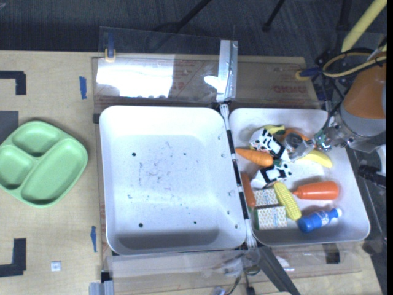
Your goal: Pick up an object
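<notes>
Camera view: gripper [307, 145], finger state impossible to tell, hovers at twelve o'clock of light, slippery orange plastic carrot [255, 157], best grasped mid-body.

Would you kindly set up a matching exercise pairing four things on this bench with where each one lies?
Things:
1. blue bottle
2. carrot
3. green divided plate
4. corn cob

Places:
A. on the bench, left of both bins
B. near front corner of the right bin
C. right bin, beside the divider wall
D. middle of the right bin, lying slantwise

Pairs: 1-B, 2-C, 3-A, 4-D
</notes>
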